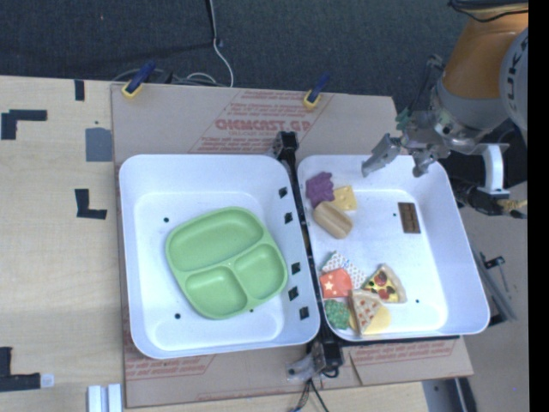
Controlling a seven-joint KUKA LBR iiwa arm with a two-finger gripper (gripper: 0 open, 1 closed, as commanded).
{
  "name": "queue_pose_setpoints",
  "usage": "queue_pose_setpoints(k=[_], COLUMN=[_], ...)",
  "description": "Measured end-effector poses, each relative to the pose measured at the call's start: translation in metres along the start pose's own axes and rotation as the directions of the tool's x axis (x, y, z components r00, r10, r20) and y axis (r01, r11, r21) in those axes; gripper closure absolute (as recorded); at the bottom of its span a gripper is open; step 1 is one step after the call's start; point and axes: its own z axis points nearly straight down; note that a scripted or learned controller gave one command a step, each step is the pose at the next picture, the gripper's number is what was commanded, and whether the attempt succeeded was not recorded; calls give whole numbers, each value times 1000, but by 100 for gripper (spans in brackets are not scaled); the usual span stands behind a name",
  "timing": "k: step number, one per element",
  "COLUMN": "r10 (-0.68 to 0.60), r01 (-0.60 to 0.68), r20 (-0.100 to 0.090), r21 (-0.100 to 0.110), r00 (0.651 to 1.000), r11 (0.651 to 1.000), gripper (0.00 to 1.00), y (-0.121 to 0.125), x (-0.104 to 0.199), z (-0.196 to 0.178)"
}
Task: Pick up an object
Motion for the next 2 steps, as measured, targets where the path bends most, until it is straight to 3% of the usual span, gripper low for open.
queue_pose_setpoints(k=[1, 2], r10=[-3, -1], r01=[3, 1], r20=[0, 1], r21=[3, 5], r00=[1000, 1000], r11=[1000, 1000], gripper=[0, 0], y=[46, 44], x=[29, 30], z=[92, 135])
